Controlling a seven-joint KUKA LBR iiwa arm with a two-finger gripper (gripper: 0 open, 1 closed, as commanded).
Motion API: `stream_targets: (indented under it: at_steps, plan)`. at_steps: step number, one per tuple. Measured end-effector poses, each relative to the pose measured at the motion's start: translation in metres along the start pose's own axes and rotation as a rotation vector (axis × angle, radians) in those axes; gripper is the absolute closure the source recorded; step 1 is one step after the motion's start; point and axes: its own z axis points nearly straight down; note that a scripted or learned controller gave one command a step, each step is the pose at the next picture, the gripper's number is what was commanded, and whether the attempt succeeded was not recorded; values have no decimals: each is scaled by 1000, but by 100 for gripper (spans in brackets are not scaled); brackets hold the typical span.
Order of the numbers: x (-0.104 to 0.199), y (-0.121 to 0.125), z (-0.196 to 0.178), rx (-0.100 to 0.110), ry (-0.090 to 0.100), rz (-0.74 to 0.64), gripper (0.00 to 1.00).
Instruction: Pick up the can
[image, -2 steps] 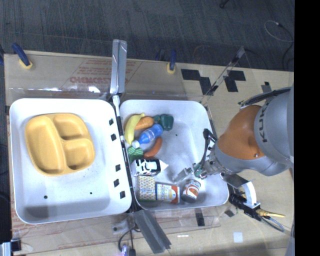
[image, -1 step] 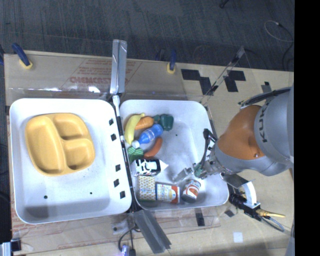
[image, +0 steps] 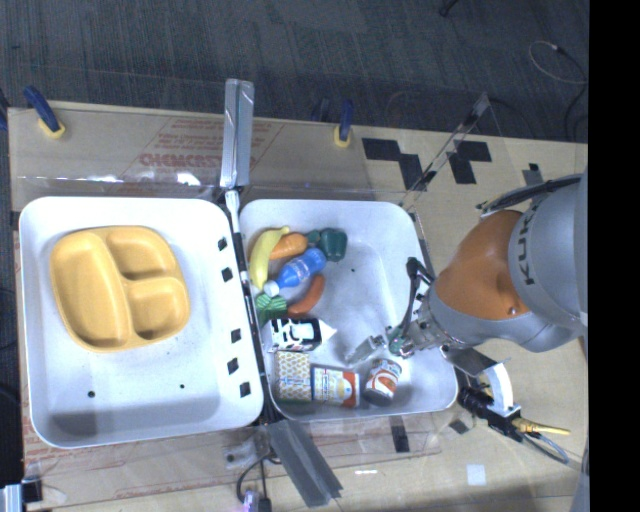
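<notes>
Gripper (image: 385, 345) | low in right bin (image: 385, 225), just above can (image: 382, 380) | grip state unclear | likely lining up to grasp

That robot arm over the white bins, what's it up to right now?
The arm reaches in from the right with its gripper low in the right bin, just above the can that lies near the front wall beside a small carton. The can is not lifted. A banana, a blue bottle and other items sit further back. The left bin holds a yellow tray.
</notes>
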Motion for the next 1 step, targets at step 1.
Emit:
stream_targets:
  at_steps: [1]
  plan:
    - [0,0,0,0,0,0,0]
